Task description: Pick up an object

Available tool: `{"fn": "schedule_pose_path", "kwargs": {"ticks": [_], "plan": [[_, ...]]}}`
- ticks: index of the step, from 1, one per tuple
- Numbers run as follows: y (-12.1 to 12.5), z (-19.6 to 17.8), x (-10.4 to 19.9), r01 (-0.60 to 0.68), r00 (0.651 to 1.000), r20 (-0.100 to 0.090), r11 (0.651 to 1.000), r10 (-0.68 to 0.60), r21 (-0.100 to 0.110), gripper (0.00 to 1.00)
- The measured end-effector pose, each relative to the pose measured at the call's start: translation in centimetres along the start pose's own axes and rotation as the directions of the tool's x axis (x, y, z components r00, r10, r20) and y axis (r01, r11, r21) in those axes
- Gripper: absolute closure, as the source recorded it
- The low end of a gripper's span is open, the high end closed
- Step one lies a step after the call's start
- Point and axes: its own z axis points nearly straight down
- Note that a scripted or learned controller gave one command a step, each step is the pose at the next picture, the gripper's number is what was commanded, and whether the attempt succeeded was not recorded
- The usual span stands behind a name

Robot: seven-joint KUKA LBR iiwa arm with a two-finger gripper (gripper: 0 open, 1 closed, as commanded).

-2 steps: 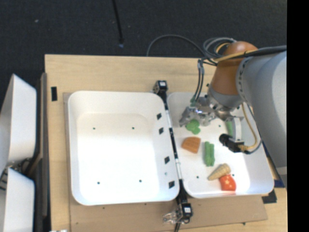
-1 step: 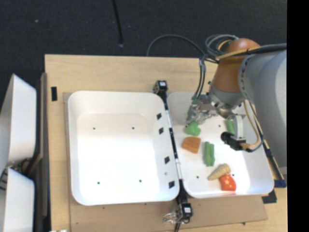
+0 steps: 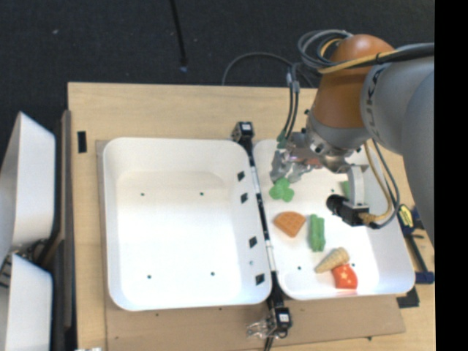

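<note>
We see the end effector low in the right bin, just above a green toy; we cannot tell whether it grips it.

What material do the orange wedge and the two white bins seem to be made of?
Orange wedge: probably moulded plastic or foam, matte, with flat even colour. White bins: likely thin formed plastic, smooth and slightly glossy, with rounded corners and raised rims.

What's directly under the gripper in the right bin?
A small green toy lies just below the gripper on the right bin floor. The gripper body covers its upper edge, so contact cannot be judged.
</note>
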Motion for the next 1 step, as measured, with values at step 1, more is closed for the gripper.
{"fn": "schedule_pose_path", "kwargs": {"ticks": [1], "plan": [[-4.64, 0.62, 5.63, -0.002, 1.000, 0.002, 1.000, 0.002, 0.009, 1.00]]}}
